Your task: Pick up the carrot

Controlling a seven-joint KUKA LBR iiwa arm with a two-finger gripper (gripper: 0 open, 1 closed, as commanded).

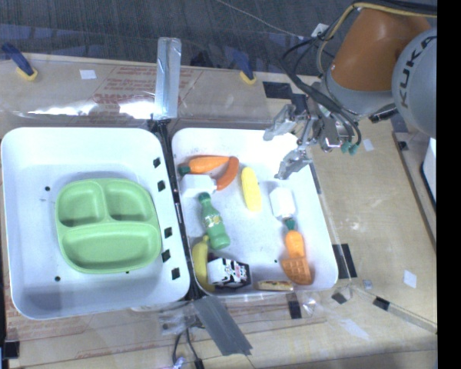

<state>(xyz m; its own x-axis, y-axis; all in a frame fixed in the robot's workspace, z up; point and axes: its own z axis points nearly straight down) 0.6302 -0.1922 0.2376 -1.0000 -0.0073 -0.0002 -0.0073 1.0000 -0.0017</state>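
At the near edge of the worktop [369, 198], a pale wood-toned surface under a clear plastic sheet, a grey metal bracket [219, 325] juts out between the two bins. In the right bin [323, 229], nearest the front wall, lie a flat tan biscuit-like piece [276, 286], a black-and-white milk carton [229, 273] and a banana [200, 258]. Just behind them are a waffle-shaped orange toy [297, 268] and the carrot [293, 241], which lies near the bin's right wall with its green top pointing away, touching a white block [282, 203]. A green bottle [213, 221] lies toward the middle, then a yellow corn cob [250, 188], and farther back an orange sausage-like piece [227, 172] beside another orange vegetable [204, 164]. The left bin [23, 206] holds a green divided plate [106, 225]. The claw [296, 148] hangs over the right bin's far right corner, fingers spread apart with nothing between them, well apart from the carrot. Beyond the bins, an upright metal post [167, 79] stands at the divider, with dark carpet [100, 6] behind the worktop.
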